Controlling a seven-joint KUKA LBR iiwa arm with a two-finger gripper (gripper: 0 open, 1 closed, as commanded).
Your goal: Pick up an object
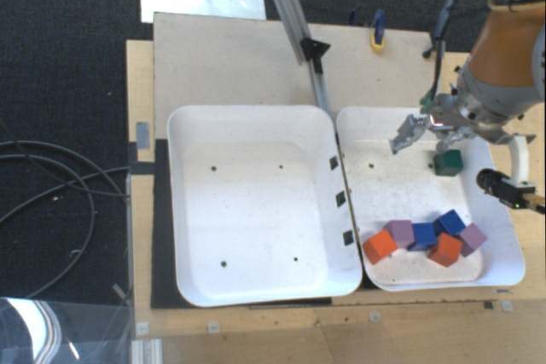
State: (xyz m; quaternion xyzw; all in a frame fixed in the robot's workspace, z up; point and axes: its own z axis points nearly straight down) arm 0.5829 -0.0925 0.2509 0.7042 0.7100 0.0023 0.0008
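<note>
Green block [448, 162] part-hidden beneath gripper [426, 135].

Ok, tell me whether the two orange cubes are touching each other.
Apart. The camera view shows one orange cube left and the other orange cube right, with purple and blue cubes between them.

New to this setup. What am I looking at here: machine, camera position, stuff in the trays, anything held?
It is one robot arm, grey with an orange band, reaching in from the right. The single camera is fixed above the bench, looking down at a slant.

Two shallow white bins sit side by side. The left bin has small dark dots on its floor. The right bin holds a green block alone near the far side, plus a cluster along the near edge: orange blocks, purple blocks and blue blocks.

The gripper sits over the right bin, just left of the green block. Nothing is visibly held.
</note>
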